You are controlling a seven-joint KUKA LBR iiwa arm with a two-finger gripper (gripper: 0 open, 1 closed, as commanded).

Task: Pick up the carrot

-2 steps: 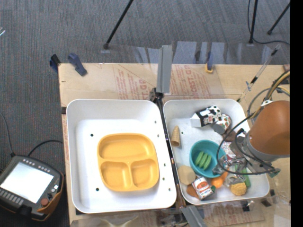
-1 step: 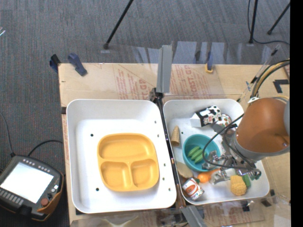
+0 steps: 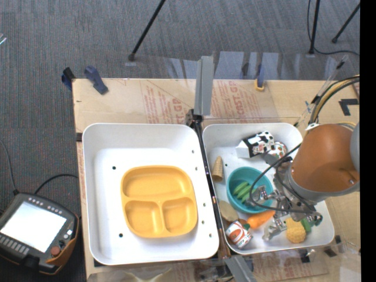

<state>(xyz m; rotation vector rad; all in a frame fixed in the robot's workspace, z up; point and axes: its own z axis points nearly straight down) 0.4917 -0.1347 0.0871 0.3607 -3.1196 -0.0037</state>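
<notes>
Far left on the floor there's a pendant with a lit screen. The left bin has a yellow tray with three compartments sitting in it. In the right bin, going across: a cone near the left wall, a can at the front, a teal bowl with green pods in it, and a cow-print box toward the back. The carrot lies just in front of the bowl, right next to the can. The gripper is down low just beside the carrot's right end, with corn next to it. Can't tell if the fingers are wide or narrow, too much clutter there.
</notes>
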